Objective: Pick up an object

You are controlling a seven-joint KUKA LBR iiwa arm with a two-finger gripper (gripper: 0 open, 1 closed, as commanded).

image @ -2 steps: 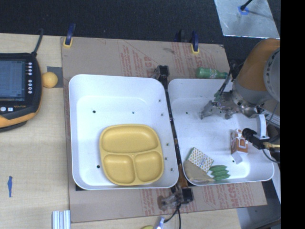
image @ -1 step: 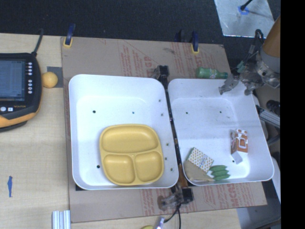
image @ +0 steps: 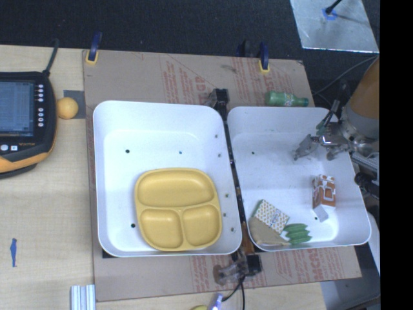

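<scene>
Nearest the lens, at the bottom edge of the frame, a black cable clamp (image: 240, 268) sits on the brown cardboard sheet (image: 168, 76) just below the seam between the two bins.

Far left: a black and orange handheld control pendant (image: 22, 124) lies on the pale wooden bench (image: 39, 237), with a small yellow-orange ball (image: 67, 107) just beside its right edge. A short blue mark (image: 13, 251) shows on the bench at lower left.

Left white plastic bin (image: 161, 118): holds a yellow three-compartment plastic plate (image: 179, 207), resting flat in the lower centre of the bin.

Right white plastic bin (image: 277, 147): three items lie along its lower and right portions. A flat patterned packet in tan and white (image: 270, 217) lies near the lower left corner, touching a green pod-shaped toy (image: 297, 232) just to its right. A small orange and white box (image: 324, 192) lies apart from these, toward the right wall.

Above the right bin, a green plastic bottle (image: 286, 99) lies on its side on the cardboard. Two blue clips (image: 94, 46) hold the cardboard's upper edge.

Gripper (image: 311, 144): over the upper right part of the right bin, well above the box in the frame, arm entering from the right. Fingers look spread, nothing between them; no object is held.
</scene>
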